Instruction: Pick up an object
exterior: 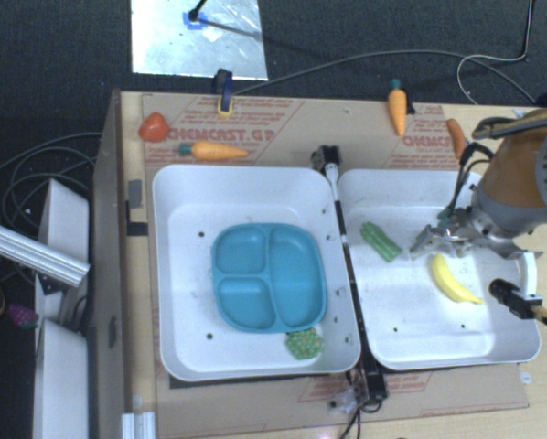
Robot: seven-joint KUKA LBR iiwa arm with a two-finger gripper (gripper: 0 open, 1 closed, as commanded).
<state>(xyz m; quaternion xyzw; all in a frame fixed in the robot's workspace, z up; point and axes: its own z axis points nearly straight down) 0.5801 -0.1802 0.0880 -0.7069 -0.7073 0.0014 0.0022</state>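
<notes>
1. Our gripper [435,239] hangs low in the right bin [411,346]; how wide it stands we cannot tell.
2. The banana [453,280] lies just beside it, nearer the camera; the green pod [380,241] lies beyond, toward the divider.
3. We judge it best to center over the banana before descending.

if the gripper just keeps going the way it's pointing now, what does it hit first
Probably the green vegetable: the gripper points left across the right bin towards it. Height is unclear, so it might pass above.
</notes>
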